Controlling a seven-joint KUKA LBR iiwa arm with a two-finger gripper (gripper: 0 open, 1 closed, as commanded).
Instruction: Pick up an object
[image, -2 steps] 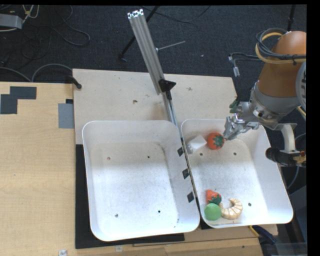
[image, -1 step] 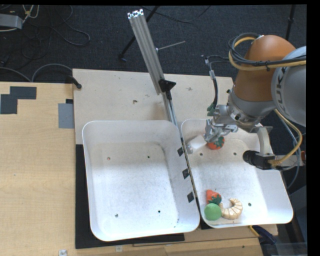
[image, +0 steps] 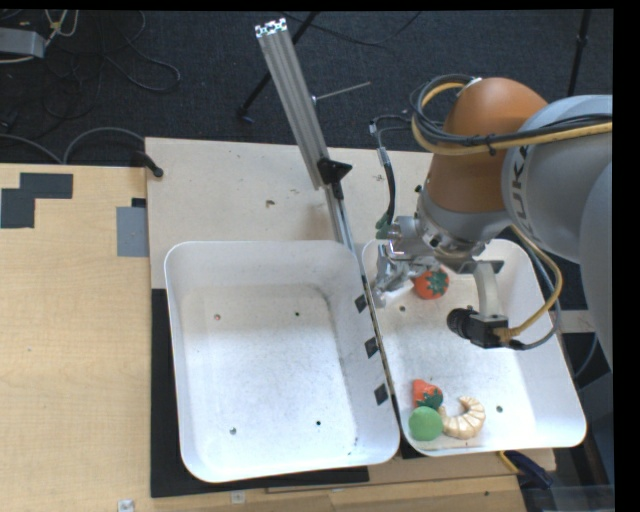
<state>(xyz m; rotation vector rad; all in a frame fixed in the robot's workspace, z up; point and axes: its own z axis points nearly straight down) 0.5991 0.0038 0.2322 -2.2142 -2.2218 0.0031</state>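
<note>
**Over the right bin, a red piece just beside my gripper**

I reach in from the right, my grey arm (image: 570, 170) bent over the right bin (image: 545, 400) with the orange band (image: 495, 110) uppermost and a bundle of yellow and black cables (image: 440, 100) looping round it. My gripper (image: 393, 275) hangs low at the bin's upper left corner, close to the wall it shares with the left bin (image: 200, 300). How my gripper is set I cannot tell — the metal parts blur together against the white floor from this slant.

A small red object with a green patch (image: 431, 284) lies just to the right of my gripper, near it or perhaps touching; I cannot say which, and I do not see it held.

Three more things sit together at the bin's lower left: another red piece with green on it (image: 425, 391), a green ball (image: 425, 424) just below it, and a curled cream-coloured piece (image: 465, 417) beside the ball — these last two look to be touching. They are well apart from my gripper.

A slanted aluminium rail (image: 300, 110) rises from between the bins toward the top of the view. The bins rest on a pale bench (image: 230, 190).
</note>
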